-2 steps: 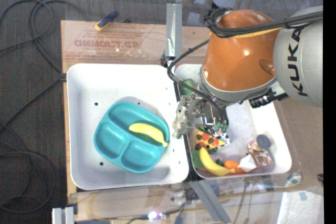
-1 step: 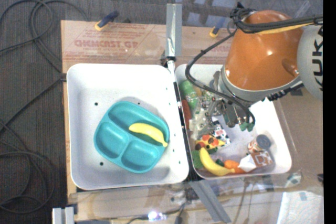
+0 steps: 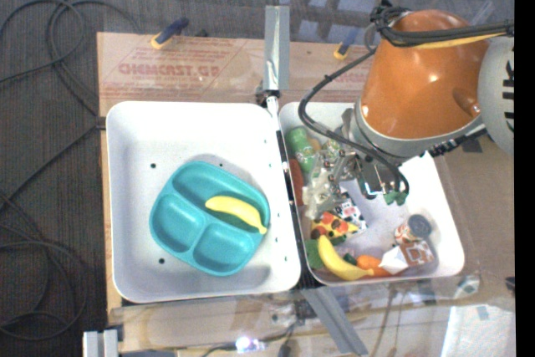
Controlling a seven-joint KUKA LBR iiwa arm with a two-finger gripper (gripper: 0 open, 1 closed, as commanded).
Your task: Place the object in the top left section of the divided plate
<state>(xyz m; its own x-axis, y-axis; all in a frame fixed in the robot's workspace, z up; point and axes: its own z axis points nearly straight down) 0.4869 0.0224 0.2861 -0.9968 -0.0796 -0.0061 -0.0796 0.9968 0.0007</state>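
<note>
Teal plate (image 3: 188, 234): left bin (image 3: 134, 146), lower centre of frame.
Banana (image 3: 236, 212): I see it lying on the plate's right side, across a divider.
Gripper (image 3: 368, 180): over right bin (image 3: 443, 217) clutter; grip state I cannot tell.
Risk: I judge the banana may sit in the wrong section.

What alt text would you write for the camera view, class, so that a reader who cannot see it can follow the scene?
A yellow banana lies on a teal divided plate in the left white bin. The grey and orange arm reaches from the right over the right bin, which holds a jumble of small toys, among them a second banana.
</note>
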